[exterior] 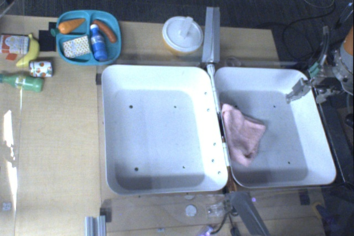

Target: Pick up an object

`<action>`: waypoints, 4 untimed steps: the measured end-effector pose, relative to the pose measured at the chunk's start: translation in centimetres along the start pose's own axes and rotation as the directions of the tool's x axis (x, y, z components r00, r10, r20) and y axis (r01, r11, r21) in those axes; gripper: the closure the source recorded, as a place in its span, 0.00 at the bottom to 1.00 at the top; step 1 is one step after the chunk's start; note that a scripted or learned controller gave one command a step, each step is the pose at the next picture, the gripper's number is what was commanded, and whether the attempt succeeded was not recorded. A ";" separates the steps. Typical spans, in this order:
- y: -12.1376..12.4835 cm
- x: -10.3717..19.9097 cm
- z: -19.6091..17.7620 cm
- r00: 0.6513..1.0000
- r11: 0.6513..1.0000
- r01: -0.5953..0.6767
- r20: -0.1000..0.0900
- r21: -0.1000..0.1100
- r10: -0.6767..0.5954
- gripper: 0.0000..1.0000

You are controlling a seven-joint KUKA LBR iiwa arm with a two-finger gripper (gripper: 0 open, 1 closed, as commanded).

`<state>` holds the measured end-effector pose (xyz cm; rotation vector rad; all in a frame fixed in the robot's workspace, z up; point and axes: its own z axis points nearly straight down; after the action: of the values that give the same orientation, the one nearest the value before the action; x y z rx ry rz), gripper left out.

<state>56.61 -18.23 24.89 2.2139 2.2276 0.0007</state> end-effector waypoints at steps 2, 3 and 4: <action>0.0 8.3 15.7 0.994 0.993 0.113 0.004 -0.016 -0.113 0.00; 0.4 10.7 6.3 0.988 0.988 0.155 0.000 -0.004 -0.155 0.00; 0.2 8.3 14.0 0.952 0.952 0.307 -0.001 0.000 -0.307 0.00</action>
<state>56.74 -9.94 10.91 1.8412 2.5445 0.0015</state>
